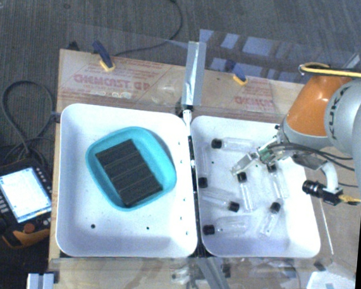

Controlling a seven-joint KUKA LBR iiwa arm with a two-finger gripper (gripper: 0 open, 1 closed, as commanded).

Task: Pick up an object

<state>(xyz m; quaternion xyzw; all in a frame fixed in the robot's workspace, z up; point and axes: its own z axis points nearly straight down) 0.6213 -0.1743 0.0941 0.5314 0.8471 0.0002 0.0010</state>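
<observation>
A grey arm (354, 119) with a rounded orange band (312, 112) and thin yellow cable (327, 69).

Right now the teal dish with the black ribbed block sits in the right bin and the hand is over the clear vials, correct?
Not quite: the camera view shows the teal dish holding the black ribbed block in the left bin. The hand is over the clear vials, in the right bin.

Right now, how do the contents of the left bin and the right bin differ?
The left bin holds one large thing: a teal dish with a dark ribbed slab lying in it. The right bin holds several small clear vials with black caps, scattered at different angles. The gripper hangs over the right bin, not the left. Both bins are shallow and white, side by side.
</observation>
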